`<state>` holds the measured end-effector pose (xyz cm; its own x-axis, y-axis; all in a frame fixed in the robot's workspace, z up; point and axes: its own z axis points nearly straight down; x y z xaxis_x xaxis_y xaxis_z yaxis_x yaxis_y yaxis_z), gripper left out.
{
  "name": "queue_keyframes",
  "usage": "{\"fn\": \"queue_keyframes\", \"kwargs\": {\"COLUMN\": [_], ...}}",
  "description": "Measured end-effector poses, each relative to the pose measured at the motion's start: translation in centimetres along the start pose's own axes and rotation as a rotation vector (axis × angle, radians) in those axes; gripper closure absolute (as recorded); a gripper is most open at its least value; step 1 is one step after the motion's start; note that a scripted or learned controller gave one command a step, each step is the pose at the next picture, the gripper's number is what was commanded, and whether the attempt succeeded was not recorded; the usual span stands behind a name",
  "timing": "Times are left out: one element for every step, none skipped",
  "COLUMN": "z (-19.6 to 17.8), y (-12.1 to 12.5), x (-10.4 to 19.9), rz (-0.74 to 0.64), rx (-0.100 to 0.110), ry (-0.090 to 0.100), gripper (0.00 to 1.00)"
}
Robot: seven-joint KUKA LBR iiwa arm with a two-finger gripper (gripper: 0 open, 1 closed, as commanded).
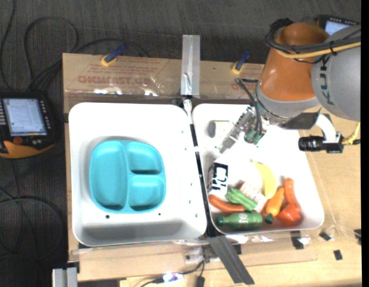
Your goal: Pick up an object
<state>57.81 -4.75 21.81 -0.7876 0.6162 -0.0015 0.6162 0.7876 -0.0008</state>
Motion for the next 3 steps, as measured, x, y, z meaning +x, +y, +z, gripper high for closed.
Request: {"fn": "queue_keyframes", "kwargs": {"z": [3.5, 1.6, -1.1], "y": [-1.0, 1.9, -1.0], "x": [1.8, -4.3, -1.7], "rz": [0.638, 0.67, 0.892], "rx": [0.004, 0.002, 0.004], "ry": [0.002, -0.001, 0.0], "gripper": [1.0, 1.0, 1.0]}}
